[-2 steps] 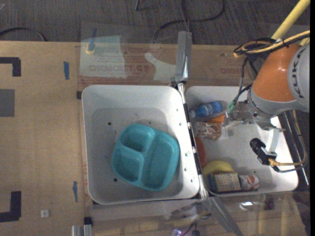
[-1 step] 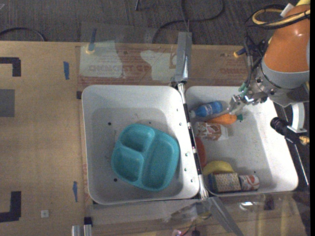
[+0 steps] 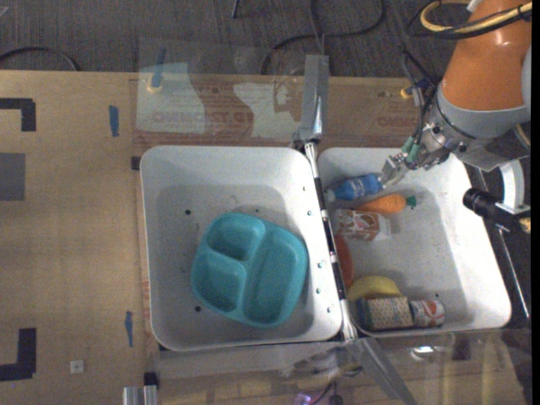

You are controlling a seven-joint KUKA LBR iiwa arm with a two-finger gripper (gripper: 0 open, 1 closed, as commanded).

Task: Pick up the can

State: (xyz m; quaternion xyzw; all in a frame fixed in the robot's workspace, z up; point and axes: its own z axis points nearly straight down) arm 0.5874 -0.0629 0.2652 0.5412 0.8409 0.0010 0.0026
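The can [image 3: 398, 313] lies on its side at the front of the right bin [image 3: 472, 260], with a tan patterned label and a red and white end. My gripper [image 3: 395, 170] hangs at the back of that bin, under the orange-banded wrist [image 3: 485, 66]. It is just above the cap end of a blue bottle [image 3: 354, 187] and far from the can. Nothing shows in its grasp.
In the right bin, an orange carrot [image 3: 385, 202] lies beside the bottle, with a small carton [image 3: 363, 224] in front of it. A red-orange item [image 3: 342, 260] lies along the left wall and a yellow item [image 3: 374, 287] touches the can. A teal divided plate [image 3: 250, 268] fills the left bin [image 3: 169, 184].
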